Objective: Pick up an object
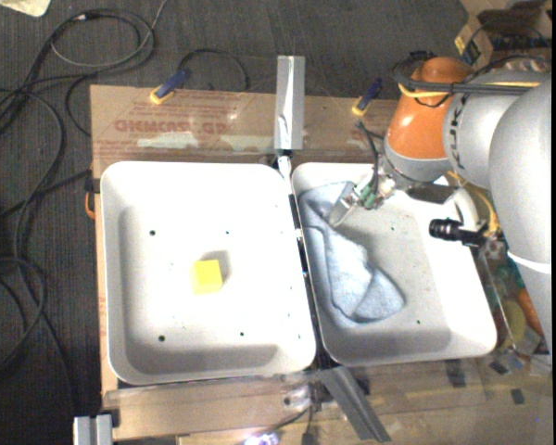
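Fingers: on my screen, gripper (357, 199) state unreadable, at cloth's top edge.
Cloth: pale blue cloth (357, 276), right bin (445, 336).
Block: yellow block (208, 275), left bin (130, 193).

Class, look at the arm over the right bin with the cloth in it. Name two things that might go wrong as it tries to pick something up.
1. The gripper sits at the far edge of the cloth; a grab there may catch only a fold, which could slip out on lifting.
2. The cloth lies against the wall of the right bin, so the descent might hit the wall.
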`<action>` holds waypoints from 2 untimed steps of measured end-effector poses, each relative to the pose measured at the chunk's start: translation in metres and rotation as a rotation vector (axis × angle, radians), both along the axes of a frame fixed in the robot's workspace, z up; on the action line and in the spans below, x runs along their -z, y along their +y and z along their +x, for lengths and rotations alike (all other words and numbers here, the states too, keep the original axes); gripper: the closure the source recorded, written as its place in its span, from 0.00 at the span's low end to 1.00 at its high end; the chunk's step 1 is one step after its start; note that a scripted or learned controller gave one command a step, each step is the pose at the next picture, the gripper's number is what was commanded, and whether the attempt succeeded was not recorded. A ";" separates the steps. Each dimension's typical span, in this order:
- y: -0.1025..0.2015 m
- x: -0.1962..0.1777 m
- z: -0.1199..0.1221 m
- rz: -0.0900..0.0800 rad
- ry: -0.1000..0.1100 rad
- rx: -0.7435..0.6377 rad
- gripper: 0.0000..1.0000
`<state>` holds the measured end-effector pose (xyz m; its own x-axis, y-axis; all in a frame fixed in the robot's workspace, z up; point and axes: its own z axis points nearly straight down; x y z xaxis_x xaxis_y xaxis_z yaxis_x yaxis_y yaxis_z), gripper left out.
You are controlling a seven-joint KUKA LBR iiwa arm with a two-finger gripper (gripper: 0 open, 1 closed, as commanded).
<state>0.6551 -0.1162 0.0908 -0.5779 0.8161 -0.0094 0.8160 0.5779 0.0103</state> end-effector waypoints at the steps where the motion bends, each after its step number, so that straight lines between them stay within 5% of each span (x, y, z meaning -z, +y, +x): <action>1: -0.024 -0.049 0.014 0.002 0.012 0.184 0.00; 2: -0.040 -0.069 -0.061 0.002 0.014 0.231 0.00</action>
